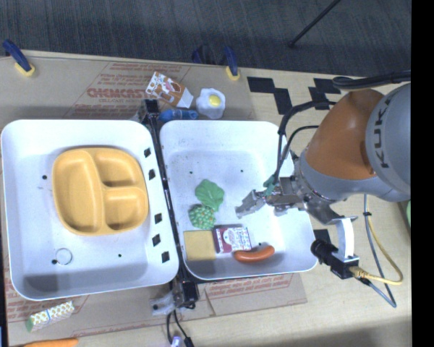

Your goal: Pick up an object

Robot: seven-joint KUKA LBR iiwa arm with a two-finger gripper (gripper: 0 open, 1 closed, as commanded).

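My gripper [250, 202] hangs over the right bin [224, 139], near its right side, with the grey and orange arm reaching in from the right. Nothing shows between its fingers. Left of it lie a green leafy piece [210, 192] and a green bumpy piece [201, 215]. Along the bin's front edge rest a yellow block [200, 245], a dark red packet [231, 238] and an orange-red sausage [254, 254]. The packet sits just below and left of the gripper.
The left bin [29, 266] holds a yellow divided tray [101, 190]. Behind the bins on the cardboard lie a small printed carton [163, 88], a blue item [178, 113] and a white and yellow egg toy [211, 102]. A patterned wrapper [50, 314] lies in front of the left bin.
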